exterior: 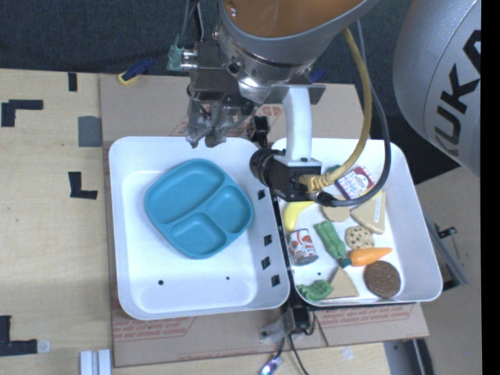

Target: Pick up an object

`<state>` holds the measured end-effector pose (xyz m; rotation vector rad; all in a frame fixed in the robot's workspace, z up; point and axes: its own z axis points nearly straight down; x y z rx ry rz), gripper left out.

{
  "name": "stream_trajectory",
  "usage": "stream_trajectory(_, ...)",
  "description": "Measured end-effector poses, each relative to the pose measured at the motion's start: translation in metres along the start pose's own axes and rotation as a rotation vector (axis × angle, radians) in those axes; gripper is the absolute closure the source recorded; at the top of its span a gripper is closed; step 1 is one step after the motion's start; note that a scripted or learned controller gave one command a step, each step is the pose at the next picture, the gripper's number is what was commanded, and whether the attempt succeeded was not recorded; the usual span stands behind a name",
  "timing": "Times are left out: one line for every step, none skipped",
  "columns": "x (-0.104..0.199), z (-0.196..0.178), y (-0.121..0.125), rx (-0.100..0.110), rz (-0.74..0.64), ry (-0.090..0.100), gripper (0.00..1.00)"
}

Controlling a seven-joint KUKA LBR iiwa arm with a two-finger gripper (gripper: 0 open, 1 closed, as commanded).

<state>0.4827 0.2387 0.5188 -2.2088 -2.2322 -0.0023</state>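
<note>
Nothing is picked up yet. From above, the gripper (209,131) hangs over the left bin's (129,209) back edge, by the blue plate (199,207). Toy food, like the carrot (370,255), sits in the right bin (414,233).

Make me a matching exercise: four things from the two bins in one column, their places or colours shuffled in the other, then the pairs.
Things:
1. divided plate
2. carrot
3. brown round cookie
4. banana

Descriptions:
A. yellow, near the divider between the bins
B. blue, in the left bin
C. orange, in the right bin
D. near the right bin's front corner

Pairs: 1-B, 2-C, 3-D, 4-A
</note>
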Motion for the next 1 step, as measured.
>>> stream_trajectory(-0.0977,0.0727,-0.0004,0.010,0.019,-0.007,1.00)
